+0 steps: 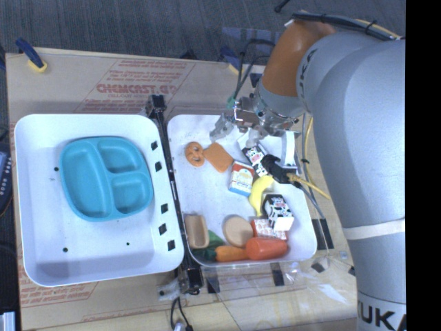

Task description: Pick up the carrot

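Observation:
The carrot [229,254], orange with a green leafy end on its left, lies along the near wall of the right bin [180,126]. It sits between a bread slice and a red-orange sausage-like piece. My gripper [233,121] hangs over the far end of the same bin, just above an orange block [219,157]. That puts it well away from the carrot, which has nothing on top of it. The grey arm with its orange band comes in from the upper right.
The right bin also holds a pretzel [194,154], a small carton [241,179], a banana [258,193], two black-and-white cartons [277,212], a bread slice [197,229], a round tan piece [238,230] and the red-orange piece [267,248]. A blue divided plate [107,176] lies in the left bin [27,205].

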